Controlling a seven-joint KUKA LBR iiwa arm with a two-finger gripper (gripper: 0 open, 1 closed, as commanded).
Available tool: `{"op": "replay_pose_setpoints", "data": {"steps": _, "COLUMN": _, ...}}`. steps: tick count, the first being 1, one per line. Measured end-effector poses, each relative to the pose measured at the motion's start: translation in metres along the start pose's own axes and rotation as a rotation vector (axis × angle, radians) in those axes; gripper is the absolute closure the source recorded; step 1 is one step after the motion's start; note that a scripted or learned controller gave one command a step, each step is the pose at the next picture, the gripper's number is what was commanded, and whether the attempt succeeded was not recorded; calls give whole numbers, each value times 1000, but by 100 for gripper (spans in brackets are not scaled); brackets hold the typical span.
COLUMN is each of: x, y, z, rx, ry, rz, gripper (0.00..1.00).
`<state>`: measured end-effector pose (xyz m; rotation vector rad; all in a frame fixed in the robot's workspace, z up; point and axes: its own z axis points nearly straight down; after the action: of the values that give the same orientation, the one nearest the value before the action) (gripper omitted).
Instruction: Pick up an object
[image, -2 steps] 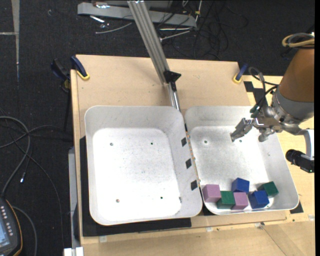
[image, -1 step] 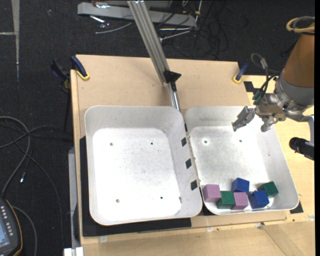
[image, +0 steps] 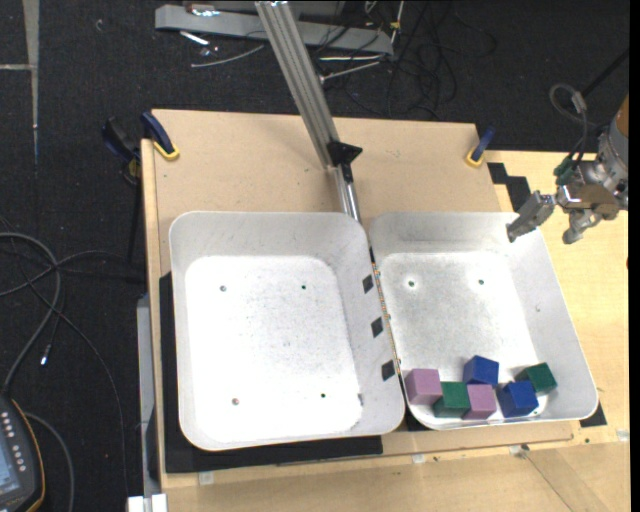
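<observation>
Along the right bin's (image: 530, 262) near edge huddle small purple, green and blue blocks (image: 480, 388).

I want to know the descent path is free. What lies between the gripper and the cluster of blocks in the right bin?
In the camera view, bare white floor of the right bin separates the gripper from the blocks.

Legible markings: none found.
No text, label, brand, number or sign can be read on the bench (image: 260, 170), either white bin (image: 265, 232), or the blocks (image: 480, 388).
</observation>
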<state>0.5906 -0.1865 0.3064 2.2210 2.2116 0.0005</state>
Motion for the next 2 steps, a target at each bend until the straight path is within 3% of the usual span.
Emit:
{"op": "replay_pose_setpoints", "data": {"steps": 1, "x": 4, "y": 0, "z": -9, "rx": 1, "ry": 2, "rz": -8, "gripper": 100}}
{"op": "replay_pose_setpoints", "data": {"steps": 2, "x": 76, "y": -13, "z": 68, "rx": 14, "ry": 9, "rz": -13, "gripper": 100}}
